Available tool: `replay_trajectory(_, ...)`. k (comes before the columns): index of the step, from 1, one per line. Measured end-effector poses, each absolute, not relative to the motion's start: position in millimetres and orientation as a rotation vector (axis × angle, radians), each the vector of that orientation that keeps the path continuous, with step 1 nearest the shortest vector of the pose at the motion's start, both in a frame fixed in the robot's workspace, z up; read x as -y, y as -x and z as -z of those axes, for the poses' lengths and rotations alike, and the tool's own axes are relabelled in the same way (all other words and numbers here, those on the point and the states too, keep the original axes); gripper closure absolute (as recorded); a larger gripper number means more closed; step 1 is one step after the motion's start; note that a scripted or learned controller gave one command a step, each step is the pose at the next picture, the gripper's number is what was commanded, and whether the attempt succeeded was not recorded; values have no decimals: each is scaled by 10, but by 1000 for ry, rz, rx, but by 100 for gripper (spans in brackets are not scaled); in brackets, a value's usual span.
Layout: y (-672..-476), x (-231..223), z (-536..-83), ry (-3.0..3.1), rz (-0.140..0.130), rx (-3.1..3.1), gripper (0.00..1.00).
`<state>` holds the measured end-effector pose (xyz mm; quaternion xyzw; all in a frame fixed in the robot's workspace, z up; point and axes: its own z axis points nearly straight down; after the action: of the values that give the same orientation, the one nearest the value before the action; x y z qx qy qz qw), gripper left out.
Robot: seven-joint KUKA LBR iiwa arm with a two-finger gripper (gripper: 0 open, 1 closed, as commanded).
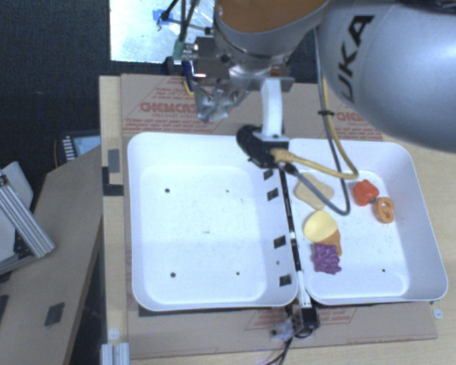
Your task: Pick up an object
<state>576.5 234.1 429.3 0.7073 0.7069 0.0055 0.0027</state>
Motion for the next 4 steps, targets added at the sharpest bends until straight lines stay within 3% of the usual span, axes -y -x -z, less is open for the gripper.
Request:
replay_trajectory(1, -5895, -2340, -5355, -2213, -22, -2221, 100)
replay_trajectory(2, -5071, -1750, -4107, -2229, 22, -2223, 100)
replay_trajectory(3, -5127, -697, -5379, -2223, -20, -2202, 100)
replay_trajectory(4, -5370, -1669, -4819, -2211, 2, -2237, 100)
